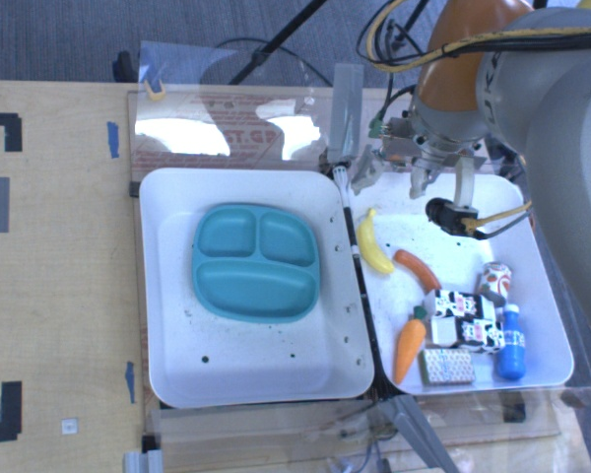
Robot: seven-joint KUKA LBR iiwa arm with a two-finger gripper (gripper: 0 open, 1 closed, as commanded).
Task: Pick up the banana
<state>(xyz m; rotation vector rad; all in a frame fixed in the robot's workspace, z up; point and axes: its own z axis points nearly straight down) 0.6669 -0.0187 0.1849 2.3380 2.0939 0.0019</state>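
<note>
The banana [374,243] lies in the right bin [547,294], close to that bin's left wall and towards its far end, curving from a tip near the divider down to the lower right. Nothing touches it from above. The gripper [394,173] hangs over the far-left corner of the right bin, just above and a bit right of the banana, w/ the orange band of the arm [473,28] behind it; the fingers look spread apart, w/ nothing between them (the view is a bit cluttered there by cables and brackets, so the gap is hard to read exactly). Just right of the banana's lower end sits a small orange-red sausage-like piece [418,267], near but apart from it. Further down is a toy carrot [408,349], tilted, beside a cluster of small items: a black-and-white patterned box [465,320], a speckled block [447,366], a blue bottle [511,343] and a small can [494,281]. The left bin [167,363] holds a teal divided plate [257,263] w/ three compartments, lying flat about mid-bin. Both bins sit side by side on the wooden bench [49,294], touching along the middle.
</note>
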